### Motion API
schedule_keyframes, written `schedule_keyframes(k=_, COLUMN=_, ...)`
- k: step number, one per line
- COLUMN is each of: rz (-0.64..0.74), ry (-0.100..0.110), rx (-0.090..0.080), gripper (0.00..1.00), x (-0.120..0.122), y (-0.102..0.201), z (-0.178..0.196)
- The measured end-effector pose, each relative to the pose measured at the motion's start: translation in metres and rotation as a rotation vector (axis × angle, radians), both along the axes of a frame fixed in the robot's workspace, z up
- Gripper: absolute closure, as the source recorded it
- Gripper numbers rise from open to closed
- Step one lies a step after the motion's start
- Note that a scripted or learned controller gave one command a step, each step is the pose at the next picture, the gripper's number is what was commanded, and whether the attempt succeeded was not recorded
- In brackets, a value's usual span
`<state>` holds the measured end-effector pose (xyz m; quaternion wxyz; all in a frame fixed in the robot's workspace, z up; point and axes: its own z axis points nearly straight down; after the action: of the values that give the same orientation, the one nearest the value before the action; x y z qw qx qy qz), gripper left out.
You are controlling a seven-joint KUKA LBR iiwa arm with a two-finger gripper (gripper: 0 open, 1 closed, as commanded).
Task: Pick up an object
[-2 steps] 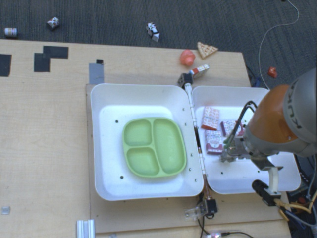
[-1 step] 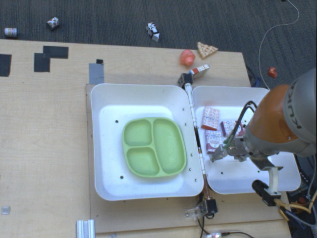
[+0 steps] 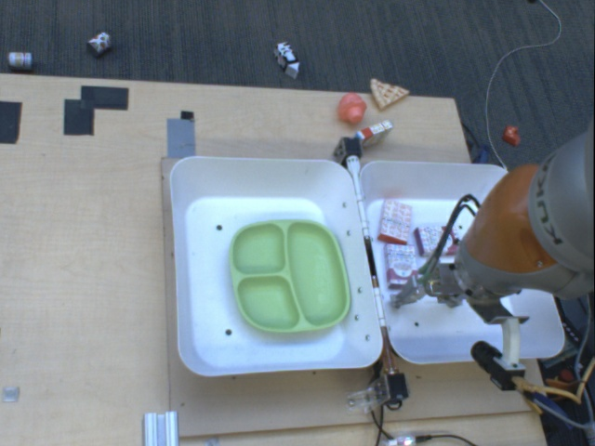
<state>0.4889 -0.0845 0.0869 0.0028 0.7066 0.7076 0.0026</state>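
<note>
Two white bins (image 3: 181,277) side by side, end effector (image 3: 409,293) near right bin's inner edge

The grey arm with the orange band (image 3: 521,230) is cut off by the picture's edge at 3 o'clock. Much of the right shallow white bin (image 3: 437,337) is hidden beneath it. The small red-and-white printed packets (image 3: 398,240) are partly covered, their print too small to be read. The jaws (image 3: 409,291) are too blurred to be judged.
</note>
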Motion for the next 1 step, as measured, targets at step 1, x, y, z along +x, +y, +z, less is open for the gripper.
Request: schedule_keyframes(k=1, rz=0.003, ry=-0.007, rx=-0.001, gripper=1.00, x=0.0023, y=0.0002, z=0.0114)
